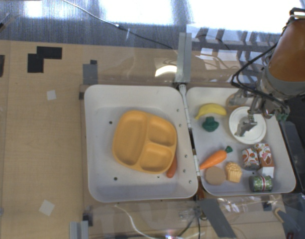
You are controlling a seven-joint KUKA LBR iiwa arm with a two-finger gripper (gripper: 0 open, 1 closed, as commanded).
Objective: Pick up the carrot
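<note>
The carrot (213, 159) is orange with a small green top. It lies at a slant in the right bin (286, 183), near that bin's left wall and toward the front. My gripper (244, 129) hangs over a white round plate (256, 132) in the back half of the same bin. It is up and to the right of the carrot and well apart from it. Nothing shows in the gripper.
Around the carrot lie a banana (210, 110), a dark green piece (210, 125), a brown disc (215, 176), a corn cob (234, 172), two red-and-white cartons (256, 157) and a green can (261, 183). The left bin (100, 183) holds a yellow divided tray (145, 141) and an orange sausage (171, 170).
</note>
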